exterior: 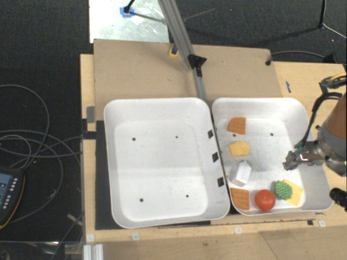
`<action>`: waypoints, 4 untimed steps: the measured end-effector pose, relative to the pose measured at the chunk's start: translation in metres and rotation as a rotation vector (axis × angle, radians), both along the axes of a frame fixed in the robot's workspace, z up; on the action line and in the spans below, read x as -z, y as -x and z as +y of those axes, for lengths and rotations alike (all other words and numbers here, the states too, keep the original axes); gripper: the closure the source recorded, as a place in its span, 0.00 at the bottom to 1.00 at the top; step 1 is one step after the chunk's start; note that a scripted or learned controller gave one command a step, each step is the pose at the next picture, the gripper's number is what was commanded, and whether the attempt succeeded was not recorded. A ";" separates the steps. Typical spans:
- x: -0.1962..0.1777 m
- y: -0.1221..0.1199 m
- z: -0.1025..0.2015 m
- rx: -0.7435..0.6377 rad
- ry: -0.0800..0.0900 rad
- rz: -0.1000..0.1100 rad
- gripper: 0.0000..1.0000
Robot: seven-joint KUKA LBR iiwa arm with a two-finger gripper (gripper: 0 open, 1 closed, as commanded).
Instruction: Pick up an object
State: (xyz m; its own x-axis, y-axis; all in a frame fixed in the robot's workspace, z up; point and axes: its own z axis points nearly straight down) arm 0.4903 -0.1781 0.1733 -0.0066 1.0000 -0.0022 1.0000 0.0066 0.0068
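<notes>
Arm: comes in at the right edge of the frame, wrist over the right rim of the right bin.
Gripper: dark and small in the picture, low over the right side of the right bin, above and just left of the green piece; nothing shows between it and the bin floor.
Fingers: too small and dark here to tell whether they are apart or together.
Right bin: lower right of the frame, holding all the loose objects.
Orange block: upper left part of the right bin.
Yellow chunk: just below the orange block, apart from it.
White block: below the yellow chunk, near the bin's left wall, tilted.
Orange waffle piece: lower left corner of the right bin, just under the white block.
Red ball: along the bottom wall, just right of the waffle piece.
Green piece: right of the red ball, lying against a yellow wedge.
Left bin: centre of the frame, side by side with the right bin.
Desk: tan board under both bins.
</notes>
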 end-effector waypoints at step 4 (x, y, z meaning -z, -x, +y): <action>-0.066 -0.029 0.166 -0.005 -0.005 0.004 1.00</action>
State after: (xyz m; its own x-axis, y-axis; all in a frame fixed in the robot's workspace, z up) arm 0.5196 -0.0125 0.2389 -0.0117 0.9999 0.0024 0.9999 0.0117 0.0028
